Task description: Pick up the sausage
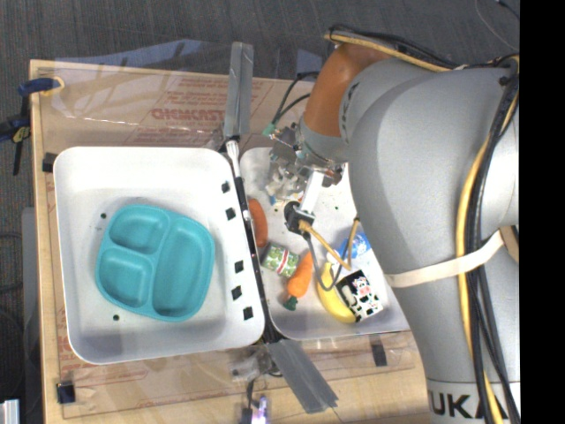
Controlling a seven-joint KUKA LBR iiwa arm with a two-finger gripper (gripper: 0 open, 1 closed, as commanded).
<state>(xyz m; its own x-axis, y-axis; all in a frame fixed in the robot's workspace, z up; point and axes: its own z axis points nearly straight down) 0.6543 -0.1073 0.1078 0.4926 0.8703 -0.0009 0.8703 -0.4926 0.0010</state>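
Right bin [309, 328]: the sausage [257, 222] lies along the left wall, clear of the carrot [300, 278] and banana [332, 300], with the gripper [288, 180] near its upper end, probably lining up a grasp (jaws obscured; open or closed cannot be told)

The sectioned plastic plate [154, 263] is turquoise, its shallow bin [79, 193] white. The slim sausage [258, 223] is reddish-orange; the small carton [362, 295] bears black-and-white cow patches.

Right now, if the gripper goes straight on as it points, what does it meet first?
Likely the right bin's bare floor; the sausage lies left of the gripper. Depth unclear.
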